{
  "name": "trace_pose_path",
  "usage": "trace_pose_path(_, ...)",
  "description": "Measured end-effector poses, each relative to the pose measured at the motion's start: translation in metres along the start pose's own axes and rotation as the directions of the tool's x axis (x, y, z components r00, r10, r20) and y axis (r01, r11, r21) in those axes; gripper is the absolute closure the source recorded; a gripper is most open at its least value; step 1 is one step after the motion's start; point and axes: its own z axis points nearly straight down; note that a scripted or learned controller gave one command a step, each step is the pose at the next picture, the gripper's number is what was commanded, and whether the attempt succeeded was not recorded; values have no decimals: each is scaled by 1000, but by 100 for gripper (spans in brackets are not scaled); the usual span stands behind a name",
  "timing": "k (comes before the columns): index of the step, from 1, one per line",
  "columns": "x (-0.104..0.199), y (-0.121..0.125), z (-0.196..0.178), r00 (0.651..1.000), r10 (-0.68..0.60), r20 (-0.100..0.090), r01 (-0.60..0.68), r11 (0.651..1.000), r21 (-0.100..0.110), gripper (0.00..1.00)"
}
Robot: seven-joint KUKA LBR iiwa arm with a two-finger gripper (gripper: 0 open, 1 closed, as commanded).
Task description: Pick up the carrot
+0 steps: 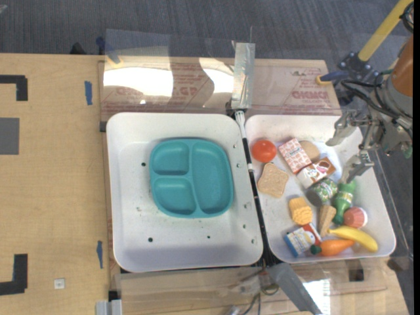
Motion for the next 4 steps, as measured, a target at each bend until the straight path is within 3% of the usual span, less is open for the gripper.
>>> trace_pose_path(1, 18, -3, 172, 982, 190, 19, -190, 982, 0, 0)
trace_pose_path(2, 38, 42, 180, 946, 322, 22, -322, 947, -3, 0)
trace_pose_path(3, 30, 44, 181, 942, 334, 12, -334, 942, -2, 0)
trace_pose_path(4, 41, 45, 180, 976, 217, 25, -217, 976, -5, 0)
